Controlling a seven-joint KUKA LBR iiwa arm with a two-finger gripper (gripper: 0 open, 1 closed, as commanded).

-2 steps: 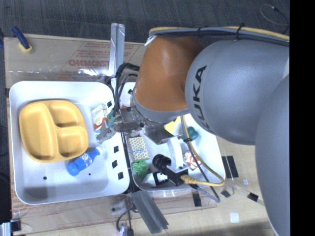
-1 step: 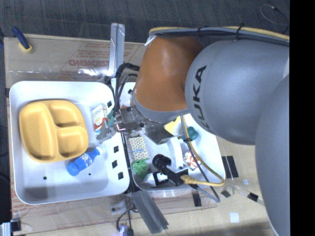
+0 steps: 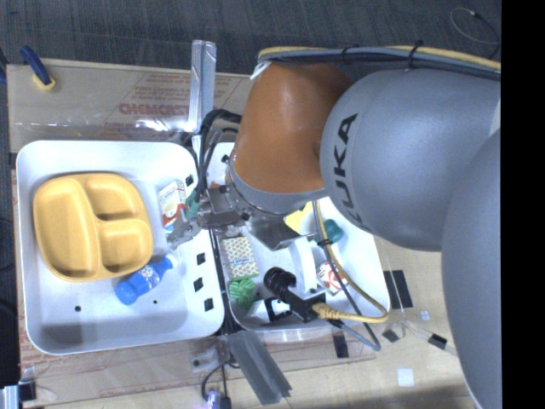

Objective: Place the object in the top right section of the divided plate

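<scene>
A yellow divided plate (image 3: 89, 224) lies in the left part of the left bin (image 3: 51, 331). My gripper (image 3: 189, 220) reaches over the right side of that bin, just right of the plate. Against its tip is a small white packet with red and green print (image 3: 172, 201); whether it is gripped or merely lying beside the tip cannot be made out. A blue bottle (image 3: 143, 280) lies on its side below the plate's lower right corner. The arm's orange band and grey body hide much of the right bin.
In the right bin (image 3: 375, 301) lie a checkered packet (image 3: 239, 256), a green object (image 3: 242, 291), a yellow piece (image 3: 297, 220), a teal piece (image 3: 332, 230) and a red-and-white item (image 3: 328, 273). The divider between the bins runs under the gripper.
</scene>
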